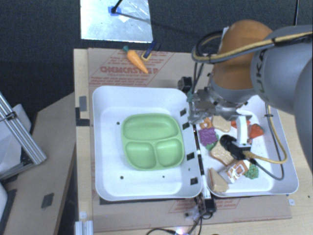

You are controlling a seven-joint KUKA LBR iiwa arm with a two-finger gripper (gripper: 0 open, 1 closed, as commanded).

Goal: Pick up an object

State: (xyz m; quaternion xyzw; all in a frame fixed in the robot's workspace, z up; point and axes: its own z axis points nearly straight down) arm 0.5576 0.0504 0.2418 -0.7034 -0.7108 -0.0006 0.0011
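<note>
My left bin (105, 131) holds a green divided tray (151, 141); the right bin (286, 177) holds toy foods: purple grapes (208, 137), toast (221, 154), broccoli (252, 171). My arm (244, 67) hangs over the right bin's 11 o'clock corner. An orange carrot (137, 61) lies on the bench at 12 o'clock.

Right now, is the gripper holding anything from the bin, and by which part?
Cannot be told. The gripper sits low over the right bin, above the purple toy, but the arm's wrist hides what it is doing.

tray (149, 142): pale green | bins (110, 131): white | carrot (137, 61): orange | grapes (208, 136): purple
</note>
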